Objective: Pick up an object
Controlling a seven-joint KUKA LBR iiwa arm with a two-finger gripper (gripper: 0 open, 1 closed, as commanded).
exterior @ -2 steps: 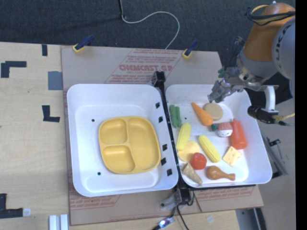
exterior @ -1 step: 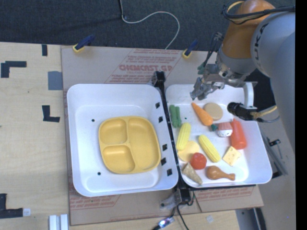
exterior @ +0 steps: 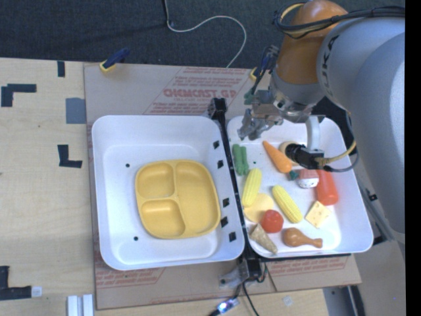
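My gripper (exterior: 252, 128) hangs over the far left corner of the right bin (exterior: 355, 237), above the green vegetable (exterior: 240, 159), with nothing visibly held. The right bin holds toy food: an orange carrot (exterior: 277, 157), two corn cobs (exterior: 252, 187) (exterior: 287, 203), a tomato (exterior: 273, 221), a chicken drumstick (exterior: 302, 239), a cheese wedge (exterior: 319, 214), a red piece (exterior: 326, 186), a small white and red item (exterior: 306, 178) and a brown wedge (exterior: 262, 239). A yellow flat piece (exterior: 258, 207) lies under the corn.
The left bin (exterior: 112, 176) holds a yellow divided plate (exterior: 176, 198). Black clips (exterior: 218, 108) sit along the seam between the bins. A white cable (exterior: 197, 25) and a blue and yellow clamp (exterior: 114, 58) lie beyond the bins. The grey arm (exterior: 368, 71) covers the right side.
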